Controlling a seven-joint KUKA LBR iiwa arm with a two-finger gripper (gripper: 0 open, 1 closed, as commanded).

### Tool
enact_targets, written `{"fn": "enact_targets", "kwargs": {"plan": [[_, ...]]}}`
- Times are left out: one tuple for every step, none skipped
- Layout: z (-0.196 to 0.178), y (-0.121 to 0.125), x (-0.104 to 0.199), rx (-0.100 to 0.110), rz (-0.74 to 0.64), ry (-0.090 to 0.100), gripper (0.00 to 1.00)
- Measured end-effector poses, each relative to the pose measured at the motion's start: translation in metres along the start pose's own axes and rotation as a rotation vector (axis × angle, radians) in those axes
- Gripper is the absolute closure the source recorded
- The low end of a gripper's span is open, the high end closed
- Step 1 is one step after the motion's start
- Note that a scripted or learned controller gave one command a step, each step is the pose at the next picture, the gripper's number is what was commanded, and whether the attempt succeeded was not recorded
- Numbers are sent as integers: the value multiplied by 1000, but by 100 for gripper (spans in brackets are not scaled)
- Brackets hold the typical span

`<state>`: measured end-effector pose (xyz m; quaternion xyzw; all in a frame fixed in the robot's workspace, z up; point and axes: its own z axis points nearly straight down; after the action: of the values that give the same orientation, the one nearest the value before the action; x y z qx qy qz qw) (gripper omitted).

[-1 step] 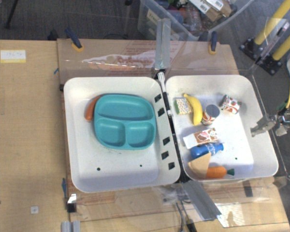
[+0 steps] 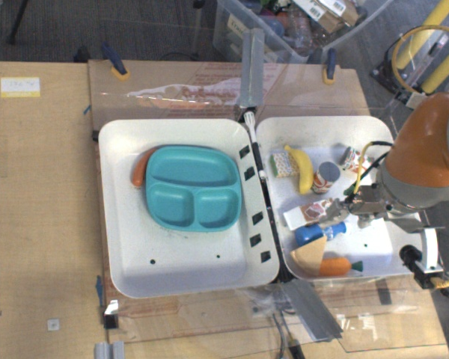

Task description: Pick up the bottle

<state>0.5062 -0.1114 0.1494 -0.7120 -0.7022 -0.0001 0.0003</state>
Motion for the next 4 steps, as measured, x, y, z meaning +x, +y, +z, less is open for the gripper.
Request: {"fn": "enact_targets", "kwargs": {"plan": [[36,65,-9,-43,-1,-3,0],[41,70,-6,-44,19,-3,0],[40,65,9,-56,18,-15,0],[40,62,11,-59,73,-12,0]]}}
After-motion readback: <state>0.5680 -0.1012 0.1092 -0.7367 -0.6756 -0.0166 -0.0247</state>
